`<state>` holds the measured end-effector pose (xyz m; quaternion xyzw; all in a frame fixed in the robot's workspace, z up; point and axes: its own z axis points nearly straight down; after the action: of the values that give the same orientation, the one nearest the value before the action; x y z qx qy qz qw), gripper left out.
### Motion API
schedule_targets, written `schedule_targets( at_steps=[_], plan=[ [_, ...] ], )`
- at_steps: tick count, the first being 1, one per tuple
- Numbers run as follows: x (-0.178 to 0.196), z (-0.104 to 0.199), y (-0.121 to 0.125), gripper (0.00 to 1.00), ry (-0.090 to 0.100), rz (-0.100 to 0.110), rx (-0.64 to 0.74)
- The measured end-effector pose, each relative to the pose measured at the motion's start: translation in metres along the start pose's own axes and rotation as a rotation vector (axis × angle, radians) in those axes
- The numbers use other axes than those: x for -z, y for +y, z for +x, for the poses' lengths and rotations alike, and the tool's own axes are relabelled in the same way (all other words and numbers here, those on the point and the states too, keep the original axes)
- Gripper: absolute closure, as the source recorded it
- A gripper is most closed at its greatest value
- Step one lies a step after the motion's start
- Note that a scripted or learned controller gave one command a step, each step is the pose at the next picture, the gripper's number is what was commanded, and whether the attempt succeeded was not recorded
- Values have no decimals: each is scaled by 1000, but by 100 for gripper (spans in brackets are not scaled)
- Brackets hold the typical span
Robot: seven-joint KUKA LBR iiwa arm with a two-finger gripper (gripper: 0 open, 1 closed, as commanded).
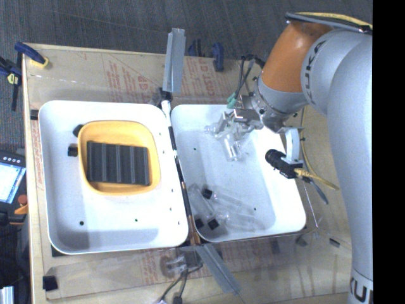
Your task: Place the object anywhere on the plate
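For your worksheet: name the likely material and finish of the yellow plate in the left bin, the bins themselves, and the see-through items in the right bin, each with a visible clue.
Yellow plate: probably plastic, smooth, uniform colour; its dark ribbed centre looks matte.
Bins: white, likely moulded plastic, with rounded corners and a soft sheen.
See-through items: clear plastic or glass, uncertain; the bin floor shows through them.

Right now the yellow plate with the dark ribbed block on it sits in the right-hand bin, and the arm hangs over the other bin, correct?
Not quite. The camera view shows the yellow plate, with the dark ribbed block on it, in the left bin; the arm hangs over the right bin.
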<state>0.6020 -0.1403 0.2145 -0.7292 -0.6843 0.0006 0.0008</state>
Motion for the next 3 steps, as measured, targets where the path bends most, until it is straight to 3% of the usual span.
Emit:
schedule_targets(
  at_steps=[1,2,3],
  plan=[
    [18,55,35,100,0,-1,165],
    [-23,82,20,100,0,3,437],
    [-22,123,47,100,-2,-2,636]
  ],
)
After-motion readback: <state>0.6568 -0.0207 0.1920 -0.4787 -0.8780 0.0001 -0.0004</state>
